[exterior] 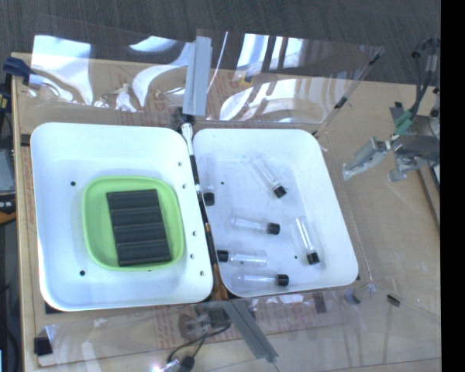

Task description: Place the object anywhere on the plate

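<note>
**Plate loaded, vials waiting, arm out at the right**

Table (pixel 387 285) shown from above, bearing two shallow white bins side by side. Left bin (pixel 54 208) occupied by a green plate (pixel 93 208), itself carrying a dark ribbed block (pixel 139 227) at its centre. Right bin (pixel 325 208) scattered with several clear vials with black caps, lying flat at differing angles. Topmost vial (pixel 268 177) slanted, cap toward lower right; middle vial (pixel 254 225) nearly level, cap to the right; right-hand vial (pixel 305 242) close to upright in the view, cap downward; two more (pixel 248 268) near the front wall. Gripper (pixel 376 152) seen well apart from the bins, beyond the right bin's upper right corner, hence nearest the topmost vial, lying down and to the left of it. State of the jaws impossible to tell at this size. Plate farthest from the gripper, across both bins.
</note>
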